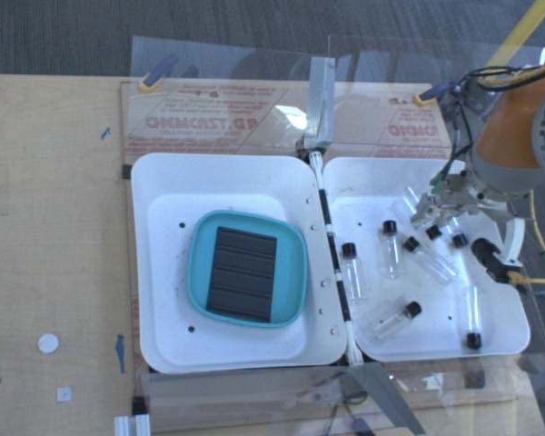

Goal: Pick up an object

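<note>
Several clear vials with black caps lie scattered in the right bin [372, 184]: one vial [351, 268] near the divider, one [392, 246] at the middle, one [396, 319] near the front and one [472, 316] at the right. My gripper [439, 211] hangs low over the bin's right half, just above another vial [431, 259] and close to a black cap [459, 240]. The grey wrist with its orange band [513, 134] rises behind it. Cables and metal parts hide the gripper's tip.
The left bin [154, 243] holds a teal square tray [200, 284] with a dark ridged block [244, 273] on it. A metal divider [331, 252] separates the bins. Clear plastic sheeting [218, 121] lies behind them.
</note>
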You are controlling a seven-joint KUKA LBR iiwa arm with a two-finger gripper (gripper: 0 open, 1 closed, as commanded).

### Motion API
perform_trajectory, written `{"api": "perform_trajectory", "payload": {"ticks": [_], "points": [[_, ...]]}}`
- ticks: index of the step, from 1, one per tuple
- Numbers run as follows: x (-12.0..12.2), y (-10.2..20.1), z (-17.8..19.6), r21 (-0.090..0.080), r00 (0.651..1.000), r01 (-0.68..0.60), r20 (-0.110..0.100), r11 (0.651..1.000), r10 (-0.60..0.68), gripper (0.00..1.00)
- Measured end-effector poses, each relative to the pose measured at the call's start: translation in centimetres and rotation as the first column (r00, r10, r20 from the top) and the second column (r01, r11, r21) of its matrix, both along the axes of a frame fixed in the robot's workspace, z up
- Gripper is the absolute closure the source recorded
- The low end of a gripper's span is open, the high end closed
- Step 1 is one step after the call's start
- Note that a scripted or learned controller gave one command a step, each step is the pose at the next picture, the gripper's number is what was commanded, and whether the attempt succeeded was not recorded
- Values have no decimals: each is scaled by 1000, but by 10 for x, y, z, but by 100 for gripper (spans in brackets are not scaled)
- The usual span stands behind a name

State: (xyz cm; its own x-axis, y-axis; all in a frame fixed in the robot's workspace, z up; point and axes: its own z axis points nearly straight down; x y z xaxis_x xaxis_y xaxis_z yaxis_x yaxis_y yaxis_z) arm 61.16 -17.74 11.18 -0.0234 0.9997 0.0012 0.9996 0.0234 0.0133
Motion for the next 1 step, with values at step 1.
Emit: {"api": "perform_trajectory", "payload": {"ticks": [1], "points": [[52,82,83,3,998,-58,-33,998,58,100]]}}
